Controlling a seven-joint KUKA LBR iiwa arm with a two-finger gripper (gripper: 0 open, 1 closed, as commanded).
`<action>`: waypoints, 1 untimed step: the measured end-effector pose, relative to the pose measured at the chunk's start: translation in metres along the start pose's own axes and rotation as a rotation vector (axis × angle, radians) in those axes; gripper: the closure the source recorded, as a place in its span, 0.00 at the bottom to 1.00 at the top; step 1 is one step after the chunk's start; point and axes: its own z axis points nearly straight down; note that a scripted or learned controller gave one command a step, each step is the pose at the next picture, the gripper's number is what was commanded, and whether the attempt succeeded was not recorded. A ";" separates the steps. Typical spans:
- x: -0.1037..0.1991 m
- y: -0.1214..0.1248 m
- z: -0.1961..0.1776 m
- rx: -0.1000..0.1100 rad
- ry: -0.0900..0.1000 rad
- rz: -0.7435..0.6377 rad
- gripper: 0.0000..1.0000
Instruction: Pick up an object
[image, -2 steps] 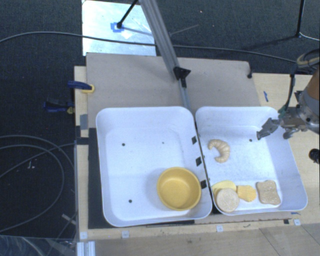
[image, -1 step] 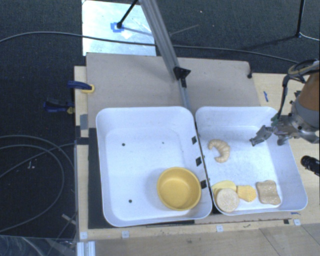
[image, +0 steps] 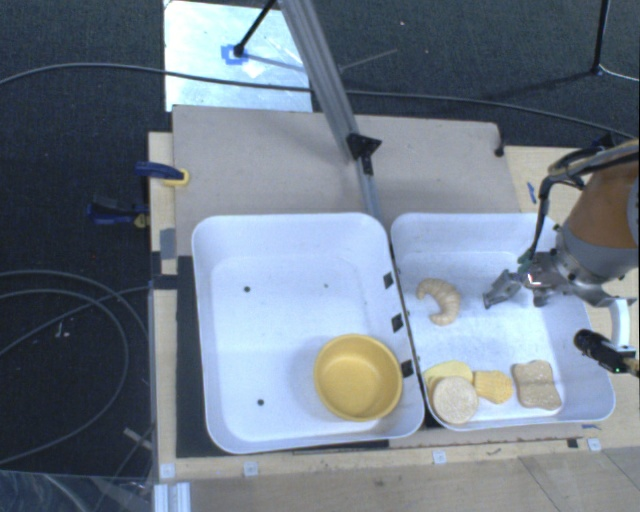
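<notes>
The grey arm (image: 605, 215) enters from the right edge, its orange band broad above the wrist, and bends down over the right bin (image: 470, 232). The end effector (image: 507, 290) hangs over the bin's upper right part, pointing left toward the croissant (image: 441, 300). Its dark metal tip lies near the pastry but apart from it, with bare white floor between them. Whether it is released or clenched cannot be told from this slanted view, and nothing is visibly caught in it.

The croissant is a pale tan crescent with a ridged surface, lying near the middle of the right bin. Along the bin's lower edge sit four other toy foods: a flat yellow disc (image: 448, 372) partly under a round beige cracker (image: 455, 400), a ribbed yellow-orange piece (image: 493, 386) just beside them, and a slice of bread (image: 537, 385) with a brown crust further right.

The left bin (image: 260, 240) is smooth white plastic with rounded corners and holds a glossy yellow bowl (image: 358, 376) in its lower right corner. Both bins rest side by side on a brown board-topped bench (image: 270, 150).
</notes>
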 end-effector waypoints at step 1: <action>0.000 0.001 0.026 -0.002 -0.001 0.001 0.00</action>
